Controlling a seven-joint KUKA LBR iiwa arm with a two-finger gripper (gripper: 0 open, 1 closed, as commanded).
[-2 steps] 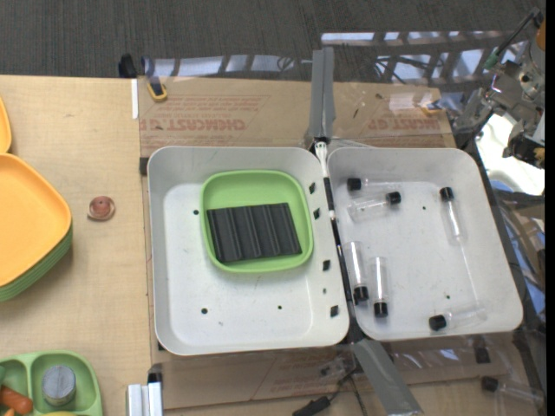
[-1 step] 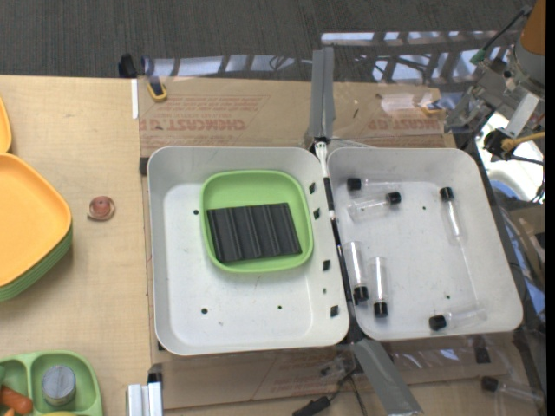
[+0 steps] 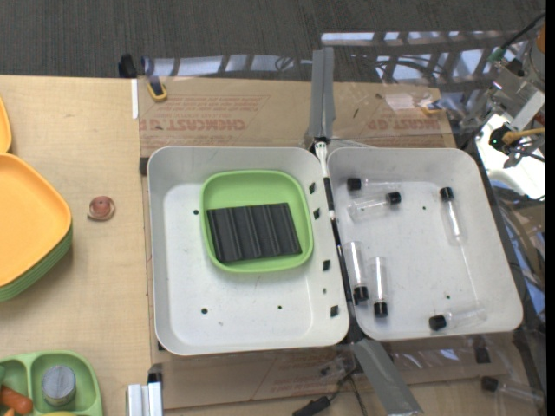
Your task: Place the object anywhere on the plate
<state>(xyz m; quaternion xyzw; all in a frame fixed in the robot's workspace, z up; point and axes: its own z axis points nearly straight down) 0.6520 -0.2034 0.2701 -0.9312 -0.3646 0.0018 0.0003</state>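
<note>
Object: dark grey ribbed rectangular slab (image 3: 253, 232), matte, with lengthwise grooves across its top, lying flat.
Position: it rests on the lime-green rounded-square plastic plate (image 3: 221, 193), roughly in the middle and a little askew to the plate's edges.
Plate: smooth, with a raised rim, sitting in the upper part of the shallow white left bin (image 3: 173, 319).
Right bin: the second white bin (image 3: 486, 232) holds several clear tubes with black caps (image 3: 379, 284), scattered apart.
Arm: pale grey parts of the arm (image 3: 520, 102) sit high at the far right, outside the bins and well apart from the plate.
Gripper: open or closed, I cannot tell.
Bench: brown cardboard (image 3: 234, 115) under the bins; stacked orange plates (image 3: 30, 224) on the wood to the left.
</note>
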